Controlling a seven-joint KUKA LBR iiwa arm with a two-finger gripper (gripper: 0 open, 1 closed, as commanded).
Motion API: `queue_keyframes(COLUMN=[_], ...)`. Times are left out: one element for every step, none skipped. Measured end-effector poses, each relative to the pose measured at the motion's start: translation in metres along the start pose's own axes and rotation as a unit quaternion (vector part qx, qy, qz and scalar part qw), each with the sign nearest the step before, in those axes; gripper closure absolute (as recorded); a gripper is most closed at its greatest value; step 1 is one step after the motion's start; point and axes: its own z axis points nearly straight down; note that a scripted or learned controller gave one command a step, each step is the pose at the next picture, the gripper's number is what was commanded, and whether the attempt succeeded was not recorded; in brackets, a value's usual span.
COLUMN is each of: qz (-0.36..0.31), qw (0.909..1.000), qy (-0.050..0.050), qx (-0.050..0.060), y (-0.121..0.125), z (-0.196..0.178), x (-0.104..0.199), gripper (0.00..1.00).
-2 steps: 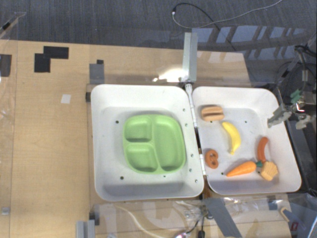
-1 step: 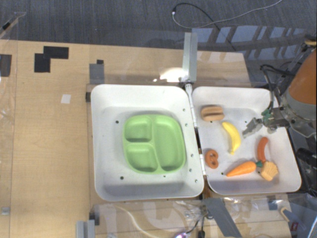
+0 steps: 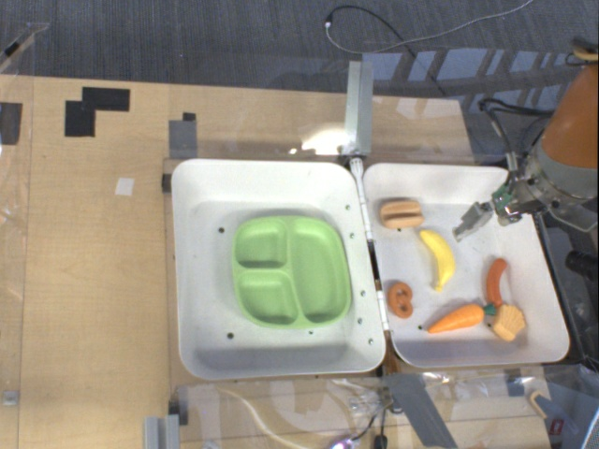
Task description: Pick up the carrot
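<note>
The orange carrot (image 3: 458,319) with its green top lies near the front of the right bin (image 3: 552,344), pointing left. My gripper (image 3: 487,215) hangs over the back right part of that bin, up and to the right of the carrot and well apart from it. Nothing is seen held in it. The arm's orange band (image 3: 573,129) shows at the right edge.
In the right bin lie a yellow banana (image 3: 438,258), a hot dog bun (image 3: 401,214), a red sausage (image 3: 495,280), a brown cookie (image 3: 400,298) and a yellow piece (image 3: 508,323) touching the carrot's top. The left bin (image 3: 187,251) holds a green divided plate (image 3: 290,271).
</note>
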Motion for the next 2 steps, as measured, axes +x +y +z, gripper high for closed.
queue_keyframes(qz=[-0.060, -0.108], qw=[0.9982, 0.9941], qy=[0.001, 0.001], qx=[0.001, 0.000], y=[-0.082, -0.072], z=[0.056, 0.061], x=[0.007, 0.037], gripper=[0.00, 0.00])
